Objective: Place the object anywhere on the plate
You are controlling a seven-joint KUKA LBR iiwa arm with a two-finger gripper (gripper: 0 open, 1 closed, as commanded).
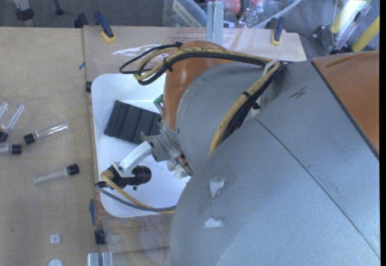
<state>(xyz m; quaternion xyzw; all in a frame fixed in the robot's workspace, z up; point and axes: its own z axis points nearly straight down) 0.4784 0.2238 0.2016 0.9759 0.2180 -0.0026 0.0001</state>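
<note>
Arm (253, 156) bulks low over white bin (107, 99), nose just beside black ribbed block (131, 121) lying flat, likely lining up a pick. Gripper (170, 155) masked by the arm; open or closed, cannot tell

A bin (102, 156) is set at the middle of the bench (42, 78), and much of it is covered by the arm (271, 156) reaching in from the right. A block (129, 121) lies in the bin's far left part. Small vials (49, 132) are scattered on the bench, left of the bin. Behind the bench a tub (181, 2) is placed, filled with what may be toys.
</note>
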